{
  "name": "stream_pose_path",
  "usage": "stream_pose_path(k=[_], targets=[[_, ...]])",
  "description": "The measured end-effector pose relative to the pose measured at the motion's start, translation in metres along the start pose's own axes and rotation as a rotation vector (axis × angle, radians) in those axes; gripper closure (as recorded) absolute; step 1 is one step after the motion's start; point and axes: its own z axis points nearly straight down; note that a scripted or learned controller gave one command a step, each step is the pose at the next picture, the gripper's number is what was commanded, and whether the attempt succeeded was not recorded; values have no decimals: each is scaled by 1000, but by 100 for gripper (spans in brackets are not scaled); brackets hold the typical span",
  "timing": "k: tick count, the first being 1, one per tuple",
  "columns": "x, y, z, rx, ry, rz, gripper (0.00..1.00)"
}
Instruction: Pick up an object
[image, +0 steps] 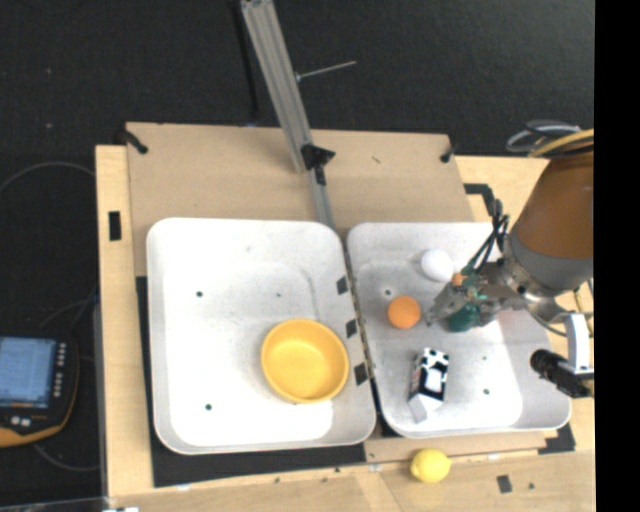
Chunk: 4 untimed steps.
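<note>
In the right bin (500, 400) lie an orange ball (404, 313), a white egg-shaped ball (436, 265), a dark green object (464, 318) and a black-and-white carton (429, 381) near the front. My gripper (462, 298) hangs low over the middle of this bin, right at the green object and just right of the orange ball. The green object sits against the fingertips, partly hidden by them. The arm's orange band (560, 215) rises at the right.
A yellow bowl (304, 360) rests in the left bin (200, 300) near its front right. A yellow lemon (430, 466) lies on the bench in front of the right bin. A slanted metal rail (285, 90) stands behind the bins.
</note>
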Motion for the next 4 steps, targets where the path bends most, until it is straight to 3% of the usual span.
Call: stream_pose_path(k=[1,3,4], targets=[[0,0,0,-1,0,3,0],[-7,-11,108,6,-2,4,0],[-7,-8,94,-4,-1,7,100]])
